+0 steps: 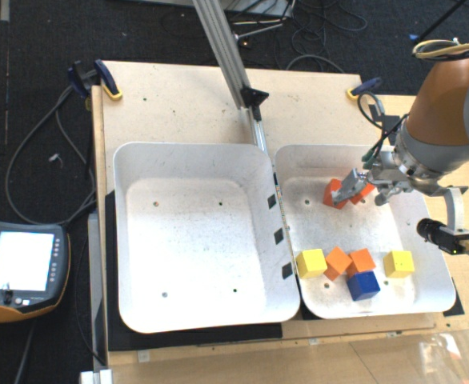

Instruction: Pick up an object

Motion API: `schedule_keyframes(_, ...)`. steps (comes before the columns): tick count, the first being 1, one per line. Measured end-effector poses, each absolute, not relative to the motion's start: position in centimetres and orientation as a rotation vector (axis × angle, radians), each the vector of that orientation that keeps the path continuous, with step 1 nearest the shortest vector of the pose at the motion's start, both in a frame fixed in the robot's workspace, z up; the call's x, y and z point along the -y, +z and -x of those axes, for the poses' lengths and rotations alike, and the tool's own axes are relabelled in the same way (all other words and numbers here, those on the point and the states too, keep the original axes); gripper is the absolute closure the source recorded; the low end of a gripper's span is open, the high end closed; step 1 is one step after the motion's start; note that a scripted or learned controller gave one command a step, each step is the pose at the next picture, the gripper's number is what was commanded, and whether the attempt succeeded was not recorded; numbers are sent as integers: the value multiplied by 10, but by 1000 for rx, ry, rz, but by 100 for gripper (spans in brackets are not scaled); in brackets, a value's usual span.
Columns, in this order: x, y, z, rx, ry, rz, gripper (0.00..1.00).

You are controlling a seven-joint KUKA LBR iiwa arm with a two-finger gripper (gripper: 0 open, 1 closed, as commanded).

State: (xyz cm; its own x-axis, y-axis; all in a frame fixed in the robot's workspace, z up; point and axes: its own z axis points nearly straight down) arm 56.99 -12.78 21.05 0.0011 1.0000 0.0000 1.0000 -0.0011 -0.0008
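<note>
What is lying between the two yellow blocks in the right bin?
In the camera view, two orange blocks and a blue block lie between the left yellow block and right one.

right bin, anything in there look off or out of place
One thing stands out: an orange-red block sits tilted at the gripper, apart from the rest. The other blocks cluster near the right bin's front edge: yellow block, two orange blocks, blue block, second yellow block. Nothing looks spilled or damaged.

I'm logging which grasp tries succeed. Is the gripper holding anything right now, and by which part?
It looks so: the gripper has an orange block between its fingers, over the right bin. Which faces it pinches is too small to tell.
</note>
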Motion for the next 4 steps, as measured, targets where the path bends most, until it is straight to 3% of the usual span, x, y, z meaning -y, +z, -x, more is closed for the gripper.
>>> schedule_keyframes(2,128,211,-570,2220,1,2222,0)
schedule_keyframes(3,131,237,-558,2221,-2,2226,0)
schedule_keyframes(4,131,235,-558,2221,-1,2224,0)
